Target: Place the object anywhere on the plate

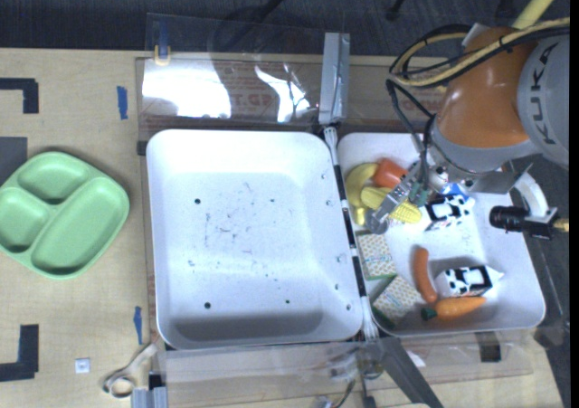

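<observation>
A green divided plate [59, 214] lies on the bench at the far left, outside both bins. My gripper [394, 205] hangs low over the upper left part of the right bin [525, 293]. It is right above a yellow corn-like toy [407, 213] and next to a yellow fruit [361, 179] and an orange piece [390, 171]. The arm's orange band [484, 103] hides the bin's back edge.
The right bin also holds two black-and-white cow-patterned blocks [450, 209] [468, 280], a red sausage [422, 272], a carrot [455, 307] and patterned flat pieces [377, 254]. The left bin [181, 157] lies between the right bin and the plate. A clear panel [235, 90] stands behind it.
</observation>
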